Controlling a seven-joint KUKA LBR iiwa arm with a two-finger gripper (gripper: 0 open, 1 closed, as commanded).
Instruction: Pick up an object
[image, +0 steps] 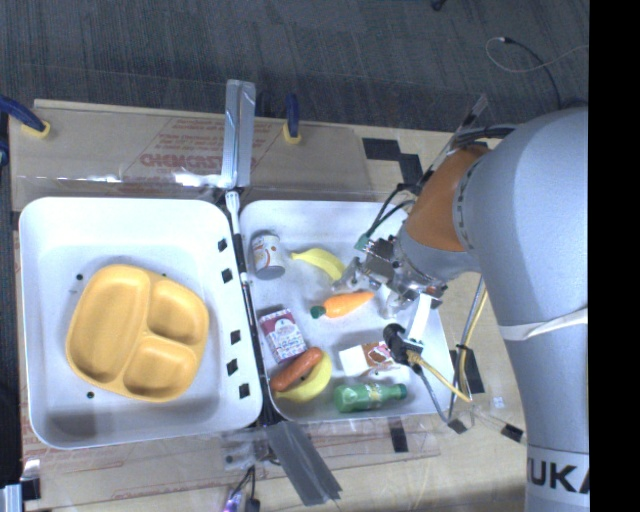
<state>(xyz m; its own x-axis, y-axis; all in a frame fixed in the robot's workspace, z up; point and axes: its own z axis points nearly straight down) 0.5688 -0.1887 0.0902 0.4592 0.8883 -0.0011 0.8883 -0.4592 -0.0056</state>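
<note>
My gripper (372, 268) hangs low in the right bin (300, 215), just above the right end of an orange carrot (345, 303). A yellow banana (320, 262) lies just left of the gripper. The wrist hides the gripper's tip. Nothing shows as held.
The right bin also holds a small can (266, 254), a red packet (283, 333), a sausage on a yellow piece (300, 370), a green bottle (370, 396) and a white-and-red packet (368, 356). A yellow divided tray (137, 330) lies in the left bin (40, 300).
</note>
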